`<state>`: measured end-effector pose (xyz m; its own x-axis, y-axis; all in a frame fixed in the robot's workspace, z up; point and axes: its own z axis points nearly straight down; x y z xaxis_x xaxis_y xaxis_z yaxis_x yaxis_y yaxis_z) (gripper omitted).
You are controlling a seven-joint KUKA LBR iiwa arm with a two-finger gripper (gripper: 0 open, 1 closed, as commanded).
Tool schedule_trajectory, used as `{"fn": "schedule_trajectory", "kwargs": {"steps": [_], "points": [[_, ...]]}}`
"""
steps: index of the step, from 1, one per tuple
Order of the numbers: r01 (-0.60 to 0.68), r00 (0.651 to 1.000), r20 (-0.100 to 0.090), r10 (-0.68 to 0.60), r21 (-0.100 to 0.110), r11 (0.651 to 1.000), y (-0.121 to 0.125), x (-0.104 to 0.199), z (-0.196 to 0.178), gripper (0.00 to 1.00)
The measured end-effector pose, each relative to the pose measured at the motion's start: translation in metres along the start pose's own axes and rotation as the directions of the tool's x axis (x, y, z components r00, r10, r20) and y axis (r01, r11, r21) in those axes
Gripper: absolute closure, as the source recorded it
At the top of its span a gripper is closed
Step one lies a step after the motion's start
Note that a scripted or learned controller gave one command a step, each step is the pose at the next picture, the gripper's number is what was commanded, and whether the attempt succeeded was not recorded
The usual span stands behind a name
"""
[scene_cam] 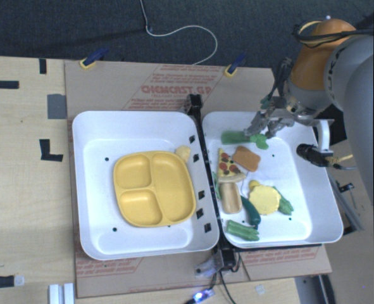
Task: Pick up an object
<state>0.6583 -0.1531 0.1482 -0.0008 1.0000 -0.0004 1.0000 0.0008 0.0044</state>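
Seemingly, jaws [261, 130] over a green piece [243, 137], grip state hard to tell.

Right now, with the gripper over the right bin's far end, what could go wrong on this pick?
1. The gripper sits at the end of the green piece, so it may pinch only the tip, which could slip out.
2. The brown piece and pizza slice lie close by, so a closing or lifting move may nudge them.
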Motion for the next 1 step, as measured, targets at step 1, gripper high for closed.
{"fn": "schedule_trajectory", "kwargs": {"steps": [1], "points": [[0.001, 1.0, 0.0, -0.001, 0.0, 1.0, -0.0059, 0.008, -0.0537, 1.0]]}}
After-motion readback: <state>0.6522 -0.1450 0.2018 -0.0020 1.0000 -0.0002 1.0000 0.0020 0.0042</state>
